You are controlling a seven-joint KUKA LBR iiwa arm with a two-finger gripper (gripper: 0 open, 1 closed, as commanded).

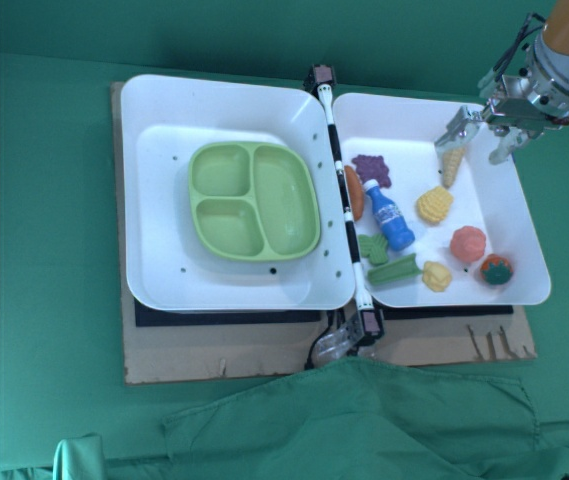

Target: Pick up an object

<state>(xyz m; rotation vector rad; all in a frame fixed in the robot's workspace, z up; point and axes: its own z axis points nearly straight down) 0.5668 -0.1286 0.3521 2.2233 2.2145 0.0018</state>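
The gripper (480, 135) hangs over the right bin's (524, 230) far corner with fingers spread, gripping nothing, while a yellow cone (451, 165) lies just below its left finger, apart from the corn (434, 205).

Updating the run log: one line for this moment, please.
gripper: open, above right bin | nearest: corn cob, not gripped | left bin: green tray
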